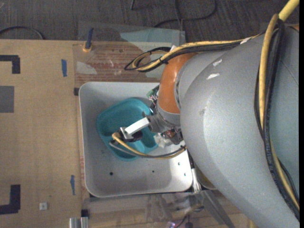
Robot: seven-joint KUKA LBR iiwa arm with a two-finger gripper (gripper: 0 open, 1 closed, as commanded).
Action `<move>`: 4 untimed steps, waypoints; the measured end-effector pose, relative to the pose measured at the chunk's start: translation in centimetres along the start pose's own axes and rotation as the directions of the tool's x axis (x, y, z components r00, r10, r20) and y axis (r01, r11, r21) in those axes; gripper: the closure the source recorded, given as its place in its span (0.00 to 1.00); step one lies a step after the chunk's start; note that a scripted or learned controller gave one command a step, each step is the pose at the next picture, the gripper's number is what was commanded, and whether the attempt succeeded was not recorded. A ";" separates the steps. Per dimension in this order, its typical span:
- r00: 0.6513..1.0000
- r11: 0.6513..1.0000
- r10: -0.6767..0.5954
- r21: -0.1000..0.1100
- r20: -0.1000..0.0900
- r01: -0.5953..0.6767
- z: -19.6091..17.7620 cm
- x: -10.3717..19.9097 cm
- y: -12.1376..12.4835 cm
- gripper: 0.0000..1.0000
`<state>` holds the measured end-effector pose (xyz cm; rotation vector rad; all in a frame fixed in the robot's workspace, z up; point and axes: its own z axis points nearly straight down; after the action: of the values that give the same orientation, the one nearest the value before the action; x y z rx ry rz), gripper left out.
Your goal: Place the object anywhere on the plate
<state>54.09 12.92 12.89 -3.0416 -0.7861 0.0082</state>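
A teal plate point(118, 120) lies in the left half of a white bin point(95, 170). The grey arm with its orange band comes in from the right and covers the plate's right side. My gripper point(151, 131) hangs over the plate's right part, low above it. The wrist and its bracket block the view of the gripper's underside and of whatever lies beneath it.
The bin's white floor point(142, 175) runs below the plate to the front wall. A wooden bench top point(38, 127) lies to the left of the bin, marked with blue tape and black corners. The arm's bulk hides everything to the right.
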 end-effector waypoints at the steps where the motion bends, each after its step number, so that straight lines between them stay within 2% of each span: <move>1: 0.938 0.938 -0.346 -0.002 -0.002 0.346 -5.4 1.4 6.3 1.00; 2: 0.969 0.969 -0.246 0.002 0.001 0.246 -1.3 -3.0 1.4 1.00; 3: 0.881 0.881 -0.473 -0.001 -0.002 0.473 -3.6 -1.9 -3.6 1.00; 4: 0.837 0.837 -0.547 -0.002 -0.001 0.547 -7.8 5.3 -1.9 1.00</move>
<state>57.81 17.18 20.68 -2.6900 -1.6219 0.0052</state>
